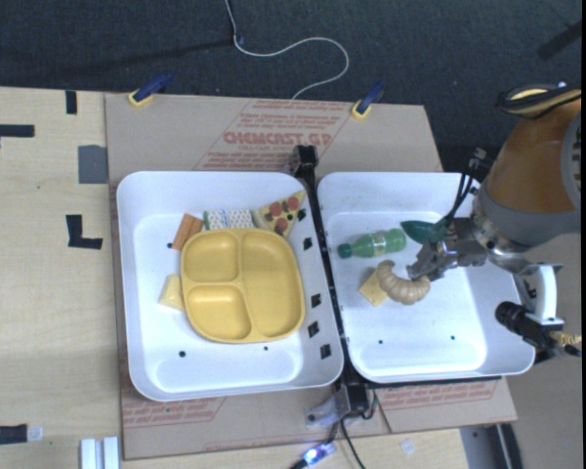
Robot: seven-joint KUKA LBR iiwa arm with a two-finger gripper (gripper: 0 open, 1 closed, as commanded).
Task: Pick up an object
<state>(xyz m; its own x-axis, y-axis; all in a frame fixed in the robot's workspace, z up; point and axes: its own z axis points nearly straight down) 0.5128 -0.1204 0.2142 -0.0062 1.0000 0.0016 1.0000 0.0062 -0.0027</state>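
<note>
Grey and orange, the arm (pixel 537 174) sits closest to the lens, and its gripper (pixel 428 265) hangs low in the right bin (pixel 469 360); you cannot tell from this angle how it is set. Directly beneath it lies the croissant (pixel 406 289), a curved tan piece touching a pale wedge (pixel 374 285) on its far side. You would likely find it light, stiff and a little slick, best pinched across the middle of the arc. Beyond the tool lies a green bottle (pixel 373 245); further off, the left bin (pixel 142 360) holds a yellow plate (pixel 242 285)
</note>
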